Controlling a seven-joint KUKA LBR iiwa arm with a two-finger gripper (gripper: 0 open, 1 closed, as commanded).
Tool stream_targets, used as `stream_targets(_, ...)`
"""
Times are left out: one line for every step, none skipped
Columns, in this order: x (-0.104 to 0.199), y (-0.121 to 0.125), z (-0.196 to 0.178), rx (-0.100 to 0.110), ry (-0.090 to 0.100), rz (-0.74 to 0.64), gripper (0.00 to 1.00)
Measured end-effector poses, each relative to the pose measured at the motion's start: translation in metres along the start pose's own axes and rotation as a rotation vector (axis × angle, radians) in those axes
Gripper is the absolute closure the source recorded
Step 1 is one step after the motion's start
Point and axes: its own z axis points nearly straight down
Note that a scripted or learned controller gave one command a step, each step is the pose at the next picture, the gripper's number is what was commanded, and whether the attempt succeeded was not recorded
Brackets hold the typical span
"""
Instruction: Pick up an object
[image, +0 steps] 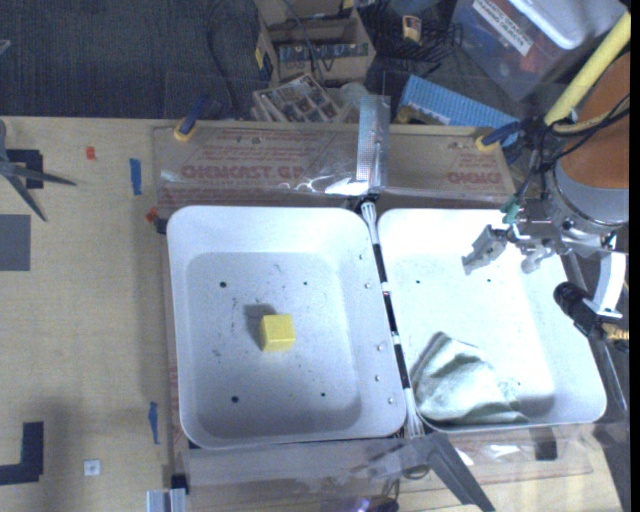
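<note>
A small yellow block (278, 332) lies near the middle of the left bin (200, 250). A crumpled pale green-white cloth (462, 385) rests against the near wall of the right bin (440, 240). My gripper (507, 254) hangs over the far right part of the right bin, well above and behind the cloth. Its two fingers (480, 251) are spread apart, open, with nothing between them.
A raised divider (385, 310) separates the two bins. Clear plastic sheeting and cardboard (300, 170) line the far side of the bench. Cables and boxes crowd the background. The arm's grey body (600, 180) stands at the right.
</note>
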Motion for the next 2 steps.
stream_targets(-0.041,0.075,0.066,-0.001,-0.001,0.122,0.0)
stream_targets(-0.101,0.109,0.167,0.005,0.007,0.396,0.0)
